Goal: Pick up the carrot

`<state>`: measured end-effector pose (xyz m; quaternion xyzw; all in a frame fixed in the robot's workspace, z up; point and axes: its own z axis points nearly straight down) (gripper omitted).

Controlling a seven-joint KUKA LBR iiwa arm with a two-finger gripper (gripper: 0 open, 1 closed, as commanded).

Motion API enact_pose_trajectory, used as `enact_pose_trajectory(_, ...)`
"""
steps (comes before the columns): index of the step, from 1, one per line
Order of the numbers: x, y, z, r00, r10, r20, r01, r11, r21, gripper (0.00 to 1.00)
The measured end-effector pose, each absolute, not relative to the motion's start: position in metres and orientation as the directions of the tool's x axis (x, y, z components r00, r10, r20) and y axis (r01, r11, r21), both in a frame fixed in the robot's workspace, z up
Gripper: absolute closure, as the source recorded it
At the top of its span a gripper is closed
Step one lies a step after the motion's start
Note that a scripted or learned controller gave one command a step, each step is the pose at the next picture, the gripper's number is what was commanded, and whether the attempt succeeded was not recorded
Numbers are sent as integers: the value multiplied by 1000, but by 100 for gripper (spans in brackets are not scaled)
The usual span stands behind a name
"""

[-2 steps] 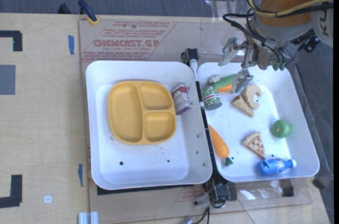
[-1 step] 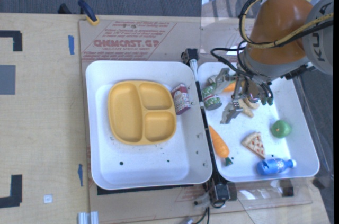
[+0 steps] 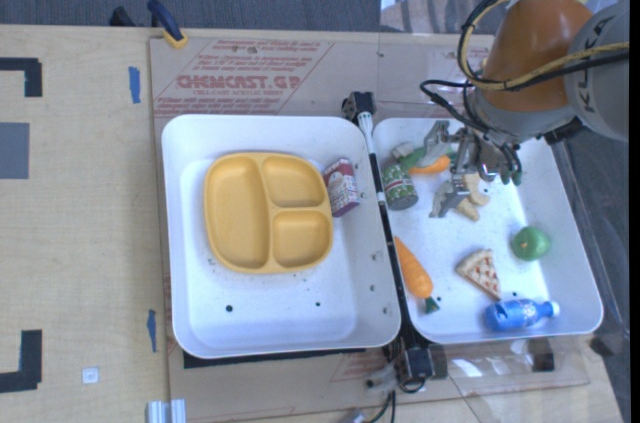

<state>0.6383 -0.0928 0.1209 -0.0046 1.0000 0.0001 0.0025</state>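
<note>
The carrot [image 3: 412,271], orange with a small green top, lies on its side in the right bin [image 3: 575,251], close to the bin's left wall and toward the front. My gripper [image 3: 455,179] hangs over the back part of that bin, well behind the carrot and a little to its right. A small orange piece [image 3: 432,167] shows just left of the gripper. The grey wrist and orange band [image 3: 535,36] hide the bin's back right corner.
In the right bin are a green can [image 3: 399,188], a pizza slice [image 3: 480,273], a green apple [image 3: 530,242] and a blue bottle [image 3: 520,313]. The left bin [image 3: 190,311] holds a yellow divided plate [image 3: 268,211] and a small red-and-white can [image 3: 342,186].
</note>
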Motion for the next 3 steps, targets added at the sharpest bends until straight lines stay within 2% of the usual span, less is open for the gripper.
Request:
enact_pose_trajectory(1, 674, -106, 107, -1000, -24, -10, -24, 999, 22, 0)
enact_pose_trajectory(2, 673, -132, 105, -964, 266, 2, 266, 964, 19, 0)
enact_pose_trajectory(3, 666, -96, 109, -928, 373, -14, 373, 928, 1, 0)
